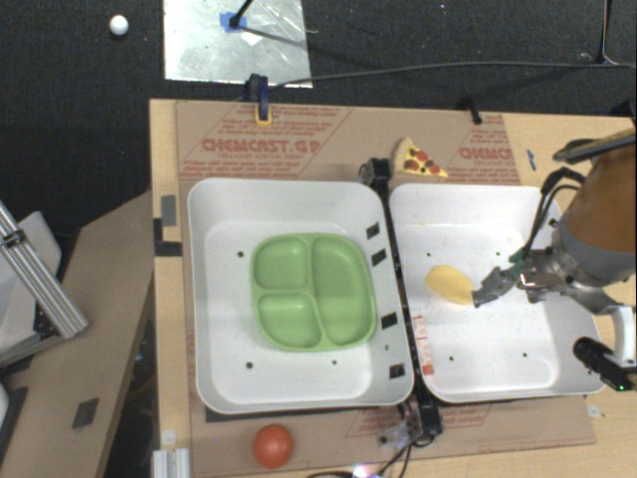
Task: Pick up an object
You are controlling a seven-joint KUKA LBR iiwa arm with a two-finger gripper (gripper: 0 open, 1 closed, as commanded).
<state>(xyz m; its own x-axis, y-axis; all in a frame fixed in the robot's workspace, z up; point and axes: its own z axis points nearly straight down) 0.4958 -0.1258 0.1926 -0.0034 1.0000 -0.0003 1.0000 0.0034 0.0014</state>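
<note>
Beside claw [486, 293], lemon [450, 285] lengthwise down-right.

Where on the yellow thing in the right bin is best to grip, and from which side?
Probably across the narrow middle of the yellow thing, from above. It lies flat, oval, apart from the bin walls. The gripper is beside its right end.

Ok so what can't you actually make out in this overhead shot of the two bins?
- Two-finger gripper in the camera view: too small and blurred to tell whether it touches the yellow oval object.
- Grey arm with orange band: cut off by the right edge.
- Red round ball below the left white bin: too blurred to identify.
</note>
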